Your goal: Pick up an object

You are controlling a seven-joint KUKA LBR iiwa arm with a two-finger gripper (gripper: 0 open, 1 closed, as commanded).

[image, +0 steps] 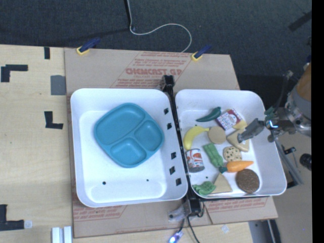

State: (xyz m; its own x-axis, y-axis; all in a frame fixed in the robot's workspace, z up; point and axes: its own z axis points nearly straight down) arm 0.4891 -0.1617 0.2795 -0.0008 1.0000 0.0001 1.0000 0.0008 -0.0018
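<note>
Spreading across most of the view, the worktop (30, 151) is pale wood with a brown cardboard sheet (152, 67) laid over it, clamped at its far edge by two small yellow-and-blue clips (88, 45). On the cardboard sit two shallow white bins side by side, touching along a black joint. The left bin (81, 186) holds a blue divided plate (129, 134), lying flat and turned at a slant, with three compartments.

The right bin (273, 184) carries a cluster of toy foods near its middle. A round brown cookie-like disc (248, 180) lies by the near right corner, just beside an orange carrot (238, 165). A yellow banana (194, 134) curves along the left side, with a small red-and-white can (195, 159) below it and a green pickle-shaped piece (213, 155) just to the can's right. A dark green pepper (209, 115) lies toward the far side, next to a red-and-white packet (227, 119). A pale round slice (217, 135), a speckled cracker (232, 153), a tan wedge (221, 184) and a leafy green piece (204, 188) fill out the group.

The arm reaches in from the right, and its fingers (251, 130) hang over the right part of this bin, above the pale pieces near the packet. Whether they are parted or closed cannot be told, and nothing is seen between them.
</note>
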